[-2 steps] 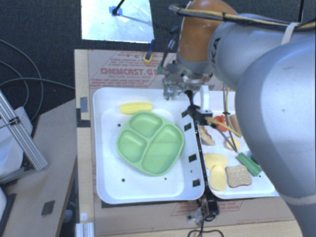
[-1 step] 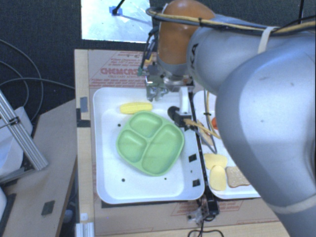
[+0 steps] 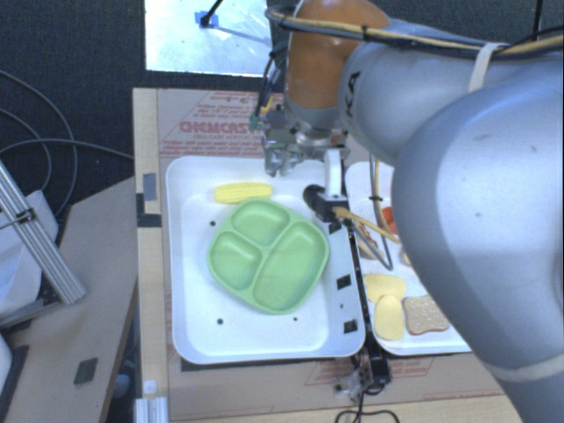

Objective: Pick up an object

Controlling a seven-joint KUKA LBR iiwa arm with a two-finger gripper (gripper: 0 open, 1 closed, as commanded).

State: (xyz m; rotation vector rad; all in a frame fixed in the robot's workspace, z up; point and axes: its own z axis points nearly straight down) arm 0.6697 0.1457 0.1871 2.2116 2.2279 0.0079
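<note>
Hovering over the left bin's (image 3: 189, 324) far edge, the claw (image 3: 280, 161) hangs just beyond the yellow corn (image 3: 243, 192), likely targeting it; grip state unclear.

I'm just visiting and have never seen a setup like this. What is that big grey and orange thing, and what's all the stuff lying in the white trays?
The big grey shape is a robot arm with an orange band above its wrist, reaching in from the right. One camera above the bench looks down at a slant. At the arm's tip is its gripper, over the far edge of the left bin. I see nothing held in it. In that bin lie a green divided plate and a yellow corn-like toy. The right bin holds yellow pieces, a toast-like slice and other bits partly hidden by the arm.
</note>
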